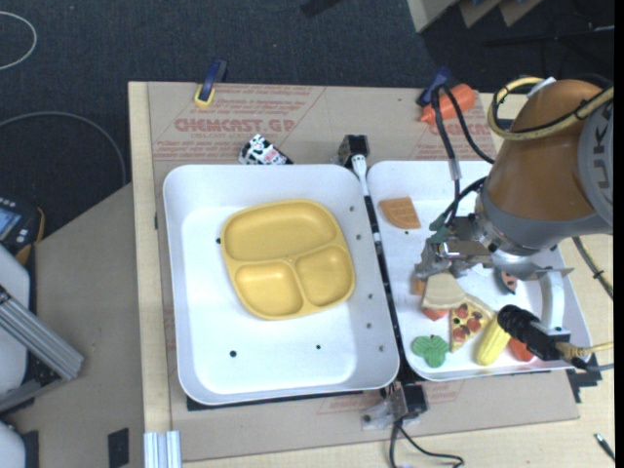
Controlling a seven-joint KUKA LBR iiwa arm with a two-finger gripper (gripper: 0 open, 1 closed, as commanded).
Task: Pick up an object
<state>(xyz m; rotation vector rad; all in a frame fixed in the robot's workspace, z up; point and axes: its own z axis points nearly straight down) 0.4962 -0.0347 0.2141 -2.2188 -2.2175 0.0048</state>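
Hovering over the right bin [570, 305], the gripper [441, 258] is reaching toward a sandwich slice [447, 292] near the bin's left edge; its grip is unclear.

Grey arm [546, 198], orange band, black cables, metallic end effector [447, 253].

We can read red letters, "CHEMCAST GP", on the brown board [244, 115] behind the white bins [185, 261].

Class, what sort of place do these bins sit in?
Probably a robotics lab: a robot arm over two bins, toy food such as a corn cob, and clamps on the bench.
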